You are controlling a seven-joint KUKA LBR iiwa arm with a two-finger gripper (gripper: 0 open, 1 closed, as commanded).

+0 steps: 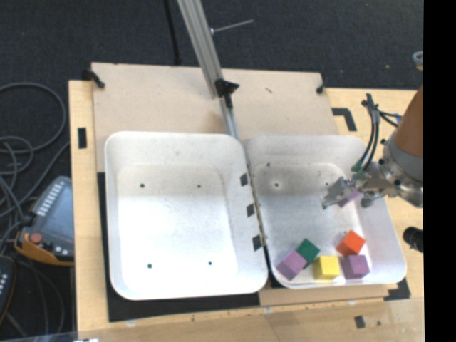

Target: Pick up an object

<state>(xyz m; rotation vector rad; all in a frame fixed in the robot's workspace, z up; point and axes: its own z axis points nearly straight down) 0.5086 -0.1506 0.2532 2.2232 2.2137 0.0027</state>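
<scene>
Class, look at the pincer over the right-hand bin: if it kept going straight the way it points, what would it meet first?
Probably the bare floor of the right bin: the pincer points leftward and down, away from the blocks. Depth is unclear.

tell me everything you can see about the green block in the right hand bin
The green block is a small cube, matte like foam or painted wood, turned at a slant to the bin's walls. It lies on the floor of the right bin near the front, among the other blocks. The lilac block sits against its front left, the yellow block close at its front right.
</scene>
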